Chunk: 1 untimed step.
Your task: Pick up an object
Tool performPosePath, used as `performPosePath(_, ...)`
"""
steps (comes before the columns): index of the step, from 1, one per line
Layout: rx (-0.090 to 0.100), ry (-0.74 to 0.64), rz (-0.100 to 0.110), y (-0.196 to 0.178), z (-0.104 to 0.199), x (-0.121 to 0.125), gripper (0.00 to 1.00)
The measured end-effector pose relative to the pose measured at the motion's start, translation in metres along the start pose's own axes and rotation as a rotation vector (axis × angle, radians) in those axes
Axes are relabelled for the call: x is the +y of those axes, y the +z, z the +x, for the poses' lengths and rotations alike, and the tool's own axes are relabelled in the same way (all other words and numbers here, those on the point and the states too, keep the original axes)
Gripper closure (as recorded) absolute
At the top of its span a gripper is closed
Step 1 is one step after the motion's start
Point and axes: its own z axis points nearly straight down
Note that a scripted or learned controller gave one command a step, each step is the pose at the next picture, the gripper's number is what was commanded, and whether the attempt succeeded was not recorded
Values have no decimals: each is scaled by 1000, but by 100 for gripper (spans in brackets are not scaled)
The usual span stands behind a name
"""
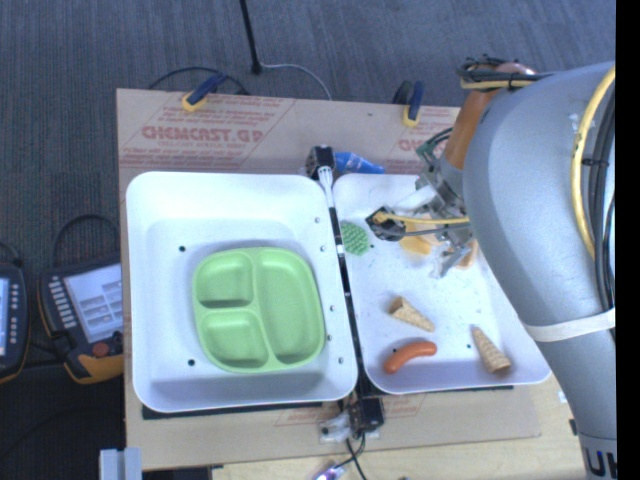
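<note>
1. Sausage (410,355) and two cones (411,314) (490,349) lie nearest me in the right bin (440,383).
2. Gripper (448,230) farther back; grip state I cannot tell.
3. Yellow piece (417,244) sits just left of it, closest target.

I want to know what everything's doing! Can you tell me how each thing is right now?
Green plate: flat in the left bin, nothing on it.
Hot dog: lying in the right bin.
Cone: on its side.
Wedge: lying flat.
Claw: low in the right bin.
</note>
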Motion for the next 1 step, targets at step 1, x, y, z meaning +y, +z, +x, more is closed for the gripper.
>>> performPosePath(1, -4, 19, 4, -1, 30, 24, 0)
